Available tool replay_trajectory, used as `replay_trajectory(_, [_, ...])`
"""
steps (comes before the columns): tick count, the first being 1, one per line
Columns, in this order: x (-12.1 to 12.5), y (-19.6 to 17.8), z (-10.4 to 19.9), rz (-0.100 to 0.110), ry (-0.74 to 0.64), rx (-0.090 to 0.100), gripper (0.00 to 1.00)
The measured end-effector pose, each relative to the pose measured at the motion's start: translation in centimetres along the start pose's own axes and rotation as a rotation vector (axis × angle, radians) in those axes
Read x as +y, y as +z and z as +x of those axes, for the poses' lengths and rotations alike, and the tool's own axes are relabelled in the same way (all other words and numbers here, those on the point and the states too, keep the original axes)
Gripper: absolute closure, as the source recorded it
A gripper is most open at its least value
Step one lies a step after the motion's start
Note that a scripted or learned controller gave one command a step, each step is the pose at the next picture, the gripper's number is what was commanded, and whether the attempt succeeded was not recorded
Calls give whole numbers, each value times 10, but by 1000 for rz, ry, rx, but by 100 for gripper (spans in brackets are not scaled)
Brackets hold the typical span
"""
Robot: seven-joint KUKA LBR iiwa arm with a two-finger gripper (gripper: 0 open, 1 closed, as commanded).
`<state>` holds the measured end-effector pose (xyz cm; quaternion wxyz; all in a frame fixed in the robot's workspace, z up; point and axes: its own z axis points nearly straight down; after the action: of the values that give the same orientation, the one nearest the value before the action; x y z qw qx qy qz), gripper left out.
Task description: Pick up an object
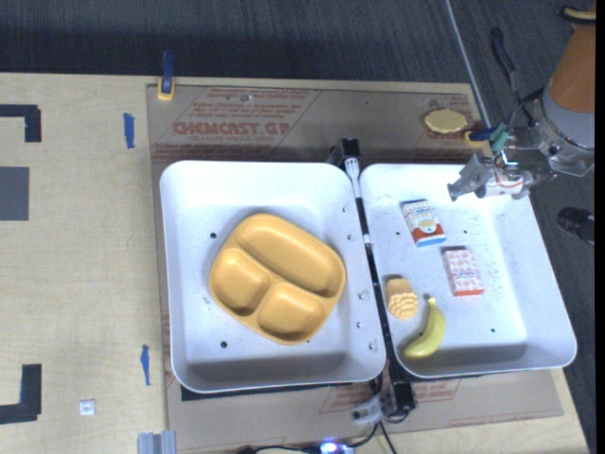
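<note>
Camera view shows four small candidates for the pick, all in the right bin [548, 282]: a carton with a blue and red label [423, 222] toward the bin's far edge, a pink-patterned packet [462, 270] near the middle, a small yellow lumpy piece [403, 301] against the left wall, and a banana [426, 332] close to the near left corner, just beside that yellow piece. None is touched by anything.

The gripper [470, 180] hangs over the far right part of the same bin, near its far edge, with the carton the nearest thing to it, though apart from it. Whether its jaws are apart or together I cannot tell; wires and fittings clutter the tip.

By my reading this is the approach step: nothing is lifted and no object has been reached. The next move calls for travel toward the near side and down, with the jaws set astride one item; the carton looks the shortest reach.

Counting: one carton, one packet, one yellow piece, one banana. Two bins; the left bin [180, 253] holds one yellow three-compartment tray [275, 277]. One round yellowish disc [446, 121] lies on the brown board [284, 126] beyond the right bin's far edge.
</note>
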<state>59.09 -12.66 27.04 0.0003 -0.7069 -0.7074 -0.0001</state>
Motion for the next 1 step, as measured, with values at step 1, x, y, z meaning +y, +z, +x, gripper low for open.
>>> replay_trajectory(1, [-36,134,-17,-1,1,-1,0])
